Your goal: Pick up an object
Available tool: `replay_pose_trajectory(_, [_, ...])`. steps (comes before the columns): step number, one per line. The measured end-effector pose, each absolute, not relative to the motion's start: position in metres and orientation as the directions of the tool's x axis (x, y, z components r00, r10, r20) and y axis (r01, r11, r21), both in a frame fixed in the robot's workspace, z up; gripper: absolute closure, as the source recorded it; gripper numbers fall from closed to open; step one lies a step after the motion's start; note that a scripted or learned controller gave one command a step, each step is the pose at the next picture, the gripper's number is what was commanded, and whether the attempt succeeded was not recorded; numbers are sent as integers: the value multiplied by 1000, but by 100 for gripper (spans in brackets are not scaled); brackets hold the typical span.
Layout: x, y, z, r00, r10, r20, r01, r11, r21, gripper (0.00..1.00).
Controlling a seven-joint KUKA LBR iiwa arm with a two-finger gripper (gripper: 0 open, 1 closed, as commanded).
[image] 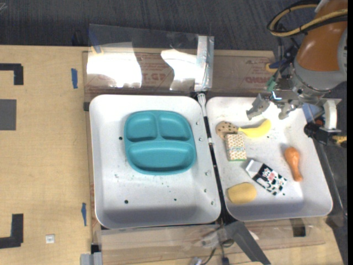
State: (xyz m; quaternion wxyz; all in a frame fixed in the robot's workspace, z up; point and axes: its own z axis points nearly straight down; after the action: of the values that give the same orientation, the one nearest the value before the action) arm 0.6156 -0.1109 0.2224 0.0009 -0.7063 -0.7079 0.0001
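Gripper: from my remote seat I see the gripper point(271, 109) above the far part of the right bin point(319, 199), its two grey fingers point(257, 107) spread apart with nothing between them.
Arm: the grey arm with its orange band point(324, 47) comes in from the right side, over the bin's far right corner.
Banana: a yellow banana point(257, 129) lies on the bin floor just below the gripper, between the two fingers as seen from above, but I cannot tell if they touch it.
Cookie: a round brown cookie point(224, 128) lies just beside the banana's left end.
Small box: a patterned small box point(236, 146) sits under the cookie, touching it.
Carrot: an orange carrot point(294, 162) lies near the right wall, well apart from the gripper.
Black-and-white packet: a black-and-white packet point(267, 178) lies in the middle near part.
Potato: a yellowish potato point(242, 192) is at the near left corner.
Left bin: the left bin point(110, 197) holds a teal divided plate point(160, 142) at its centre.
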Motion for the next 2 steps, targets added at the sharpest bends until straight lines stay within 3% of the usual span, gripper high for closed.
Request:
replay_pose_trajectory(1, [545,-159,126,-1,1000,1,1000,1,-9,0])
replay_pose_trajectory(2, [647,-121,87,-9,1000,-1,1000,9,6,0])
